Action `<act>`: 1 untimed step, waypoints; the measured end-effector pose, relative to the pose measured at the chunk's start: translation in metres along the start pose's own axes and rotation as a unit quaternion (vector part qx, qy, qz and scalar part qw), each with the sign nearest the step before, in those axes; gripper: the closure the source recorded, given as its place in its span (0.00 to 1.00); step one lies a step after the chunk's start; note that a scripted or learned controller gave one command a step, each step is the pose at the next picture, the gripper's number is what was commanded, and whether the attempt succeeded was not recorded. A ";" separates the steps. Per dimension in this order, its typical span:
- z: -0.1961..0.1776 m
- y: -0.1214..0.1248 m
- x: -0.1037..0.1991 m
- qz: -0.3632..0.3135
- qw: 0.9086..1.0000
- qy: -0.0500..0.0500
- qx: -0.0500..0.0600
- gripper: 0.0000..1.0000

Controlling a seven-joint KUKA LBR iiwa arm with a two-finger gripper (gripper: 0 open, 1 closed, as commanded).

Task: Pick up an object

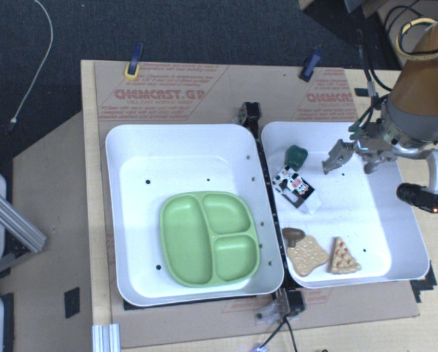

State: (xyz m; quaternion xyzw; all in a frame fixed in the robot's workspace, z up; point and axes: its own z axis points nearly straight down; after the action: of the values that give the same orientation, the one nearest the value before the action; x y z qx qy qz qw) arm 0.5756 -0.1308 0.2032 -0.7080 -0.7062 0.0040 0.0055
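My gripper [354, 160] hangs over the back of the right bin [395, 218], its two fingers spread apart with nothing between them. A small dark green object [297, 155] lies to its left near the bin's back left corner. Just in front of that sits a black and white patterned object [293, 187]. Near the bin's front edge lie a small brown piece [293, 235], a tan cracker-like piece [307, 255] and a pizza-slice toy [342, 256].
The left bin [130, 196] holds a green divided plate [208, 237]. A black clamp [249, 113] sits between the bins at the back. Blue and yellow clips [133, 62] pin the cardboard's far edge.
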 end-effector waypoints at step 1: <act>-0.007 0.003 0.000 -0.001 1.000 -0.001 -0.007 0.00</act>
State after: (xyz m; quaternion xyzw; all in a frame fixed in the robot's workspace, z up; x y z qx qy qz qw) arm 0.5787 -0.1306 0.2106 -0.7070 -0.7073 -0.0002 -0.0002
